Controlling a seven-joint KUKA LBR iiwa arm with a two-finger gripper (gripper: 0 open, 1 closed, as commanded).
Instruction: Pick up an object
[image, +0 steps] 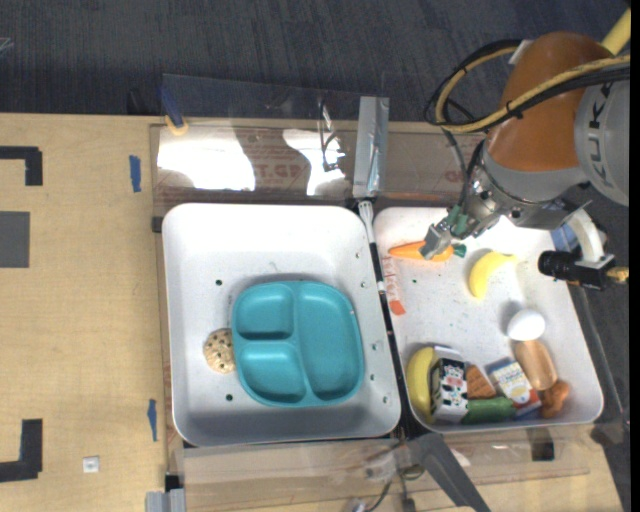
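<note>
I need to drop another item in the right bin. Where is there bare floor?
Bare floor lies in the right bin middle, between carrot, banana and egg. The near edge is crowded with packed food.

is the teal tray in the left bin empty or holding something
Empty: all three compartments of the tray show bare teal. The cookie lies beside it.
</note>
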